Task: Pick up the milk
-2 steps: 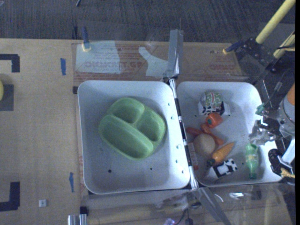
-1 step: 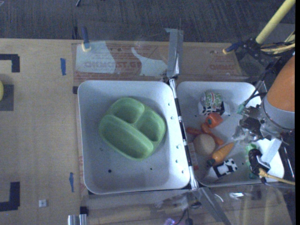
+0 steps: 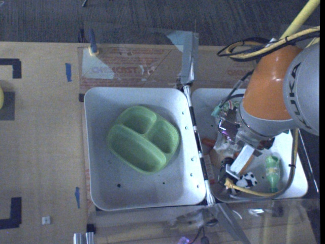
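One arm [image 3: 269,90] reaches in from 3 o'clock, its gripper [image 3: 229,136] low over the right bin [image 3: 208,103]. Whether the gripper is released or clenched cannot be told, since the wrist and its fittings cover that part, and nothing is visibly held. The milk [image 3: 248,179], a small black-and-white cow-spotted carton, lies in the right bin by the 6 o'clock wall, at about 5 o'clock from the gripper. It is near the gripper but not under it. Only part of the carton shows, so its long axis is not clear. It looks squat, and its short face seems to point toward 12 o'clock, but that is only a guess. Judged from this, the next move needs a short shift toward 5 o'clock before any descent, because the gripper sits off to the 11 o'clock side of the carton. A green bottle [image 3: 272,173] stands just beside the milk at its 3 o'clock, so a wide approach could knock it. A red bit [image 3: 205,140] at the bin's 9 o'clock wall is too small to name. The left bin [image 3: 101,177] holds a green plate [image 3: 143,139] with three compartments, well apart from the milk. The counts are one milk, one bottle, one plate, one red bit, two bins and one arm.
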